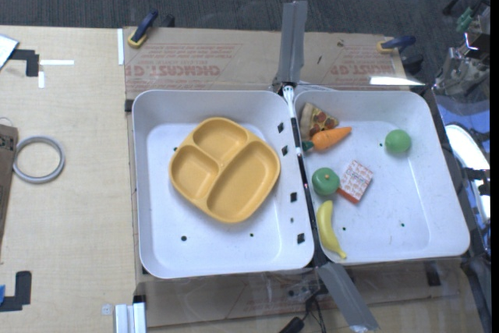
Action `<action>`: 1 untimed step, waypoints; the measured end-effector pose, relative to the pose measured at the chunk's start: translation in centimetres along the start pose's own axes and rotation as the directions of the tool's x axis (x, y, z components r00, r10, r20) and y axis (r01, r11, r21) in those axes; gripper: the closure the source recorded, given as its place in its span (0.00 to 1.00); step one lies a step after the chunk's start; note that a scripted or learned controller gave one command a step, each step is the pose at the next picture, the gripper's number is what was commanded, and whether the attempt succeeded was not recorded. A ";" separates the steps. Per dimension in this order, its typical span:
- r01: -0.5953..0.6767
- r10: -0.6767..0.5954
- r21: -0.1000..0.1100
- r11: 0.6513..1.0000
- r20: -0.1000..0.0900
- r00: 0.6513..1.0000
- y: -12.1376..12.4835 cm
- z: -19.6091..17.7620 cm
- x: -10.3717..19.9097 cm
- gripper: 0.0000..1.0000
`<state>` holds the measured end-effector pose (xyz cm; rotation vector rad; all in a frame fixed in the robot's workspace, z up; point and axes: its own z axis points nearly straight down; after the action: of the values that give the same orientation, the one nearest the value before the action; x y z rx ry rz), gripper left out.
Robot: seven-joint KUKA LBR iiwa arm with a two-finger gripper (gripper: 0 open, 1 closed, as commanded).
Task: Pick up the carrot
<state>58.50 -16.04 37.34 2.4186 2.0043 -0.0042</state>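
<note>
An orange carrot (329,138) with a green stub at its left end lies in the right bin (437,168), near that bin's upper left corner and close to the divider between the bins. It points up and to the right. Just above it rests a pizza slice (315,118).
The right bin also holds a green ball (398,141), a green apple (325,182), a red and white box (355,182) and a banana (328,228). A yellow divided plate (224,168) sits in the left bin (156,246). A tape roll (37,158) lies on the bench at left.
</note>
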 end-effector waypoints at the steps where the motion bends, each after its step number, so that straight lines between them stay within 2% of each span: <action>1: 0.003 -0.003 0.002 1.000 0.003 1.000 0.1 -0.8 0.0 1.00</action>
<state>58.58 -16.03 38.12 2.4154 2.0079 -0.0100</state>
